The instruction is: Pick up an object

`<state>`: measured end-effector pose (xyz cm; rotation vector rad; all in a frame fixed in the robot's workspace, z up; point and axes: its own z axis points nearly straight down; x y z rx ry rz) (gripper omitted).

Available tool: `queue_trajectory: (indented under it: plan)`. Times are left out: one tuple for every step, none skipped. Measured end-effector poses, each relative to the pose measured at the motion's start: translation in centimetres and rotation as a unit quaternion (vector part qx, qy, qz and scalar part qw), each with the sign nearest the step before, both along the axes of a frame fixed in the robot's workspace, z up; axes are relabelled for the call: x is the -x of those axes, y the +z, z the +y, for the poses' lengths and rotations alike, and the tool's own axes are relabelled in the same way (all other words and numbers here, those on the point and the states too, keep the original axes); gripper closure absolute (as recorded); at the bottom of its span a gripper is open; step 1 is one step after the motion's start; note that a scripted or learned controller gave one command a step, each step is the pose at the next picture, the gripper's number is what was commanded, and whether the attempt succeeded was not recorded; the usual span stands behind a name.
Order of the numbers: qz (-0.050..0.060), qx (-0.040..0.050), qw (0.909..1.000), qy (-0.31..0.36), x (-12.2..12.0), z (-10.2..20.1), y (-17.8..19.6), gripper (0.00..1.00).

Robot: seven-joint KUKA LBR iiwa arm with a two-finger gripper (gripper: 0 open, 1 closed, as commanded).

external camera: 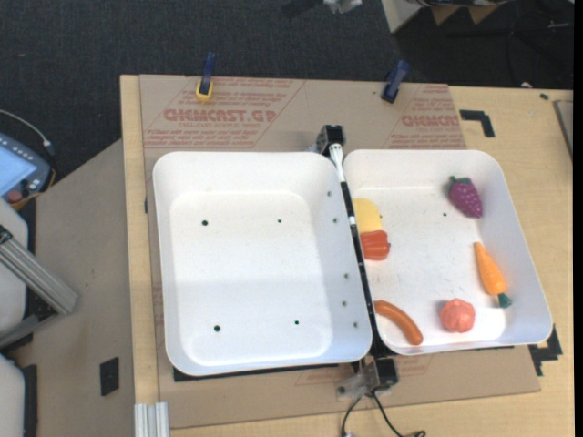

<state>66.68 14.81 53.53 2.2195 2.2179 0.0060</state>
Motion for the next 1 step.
queue_trajectory:
  plan:
    - [0.0,0.0,1.0,0.0,0.0,0.59,0.0,1.0]
